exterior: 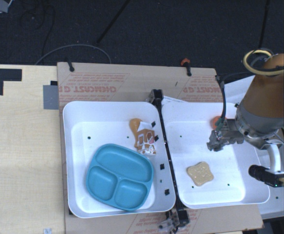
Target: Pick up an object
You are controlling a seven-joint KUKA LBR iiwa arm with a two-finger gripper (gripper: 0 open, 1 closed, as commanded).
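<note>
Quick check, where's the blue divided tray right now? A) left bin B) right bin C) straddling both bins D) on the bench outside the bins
A: the blue tray lies flat inside the left bin, near its front; the right bin holds a tan toast-like piece instead.

Printed in reddish-brown on the flat brown cardboard sheet (pixel 132 84) under the 2 shallow white plastic bins: "CHEMCRZT. G P" as best made out, upside down, twice along the far edge. Similar lettering on the near edge, too small to read. Small brown-and-white printed packet (pixel 145 142): markings illegible
</note>
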